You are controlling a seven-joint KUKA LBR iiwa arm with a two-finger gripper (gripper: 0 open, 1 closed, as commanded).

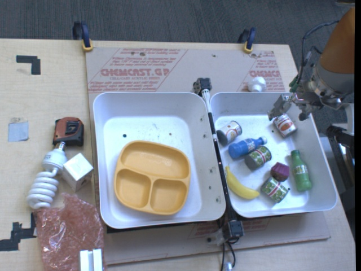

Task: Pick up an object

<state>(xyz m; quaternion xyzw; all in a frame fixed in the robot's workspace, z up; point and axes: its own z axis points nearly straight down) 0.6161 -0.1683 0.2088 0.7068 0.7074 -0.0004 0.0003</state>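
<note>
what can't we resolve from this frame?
- Gripper: blurred in the camera view; open or shut is unclear, as is whether it touches the small can below it.
- Arm: cut off by the right edge.
- Labels on the cans and green bottle: too small to read.

Yellow banana [241, 187] (blue bottle [245, 147] near)

Light is even and fairly bright, diffuse from above, with no hard glare. The white bins [152, 109] read slightly bluish and keep their detail. Soft shadows lie under the bin rims and beneath the arm [338, 44], just right of the gripper [290, 107]. Left of the gripper, the bottles and cans [258, 157] are small and a little soft; labels cannot be read. The arm is mildly blurred. Straight edges stay nearly straight.
</note>
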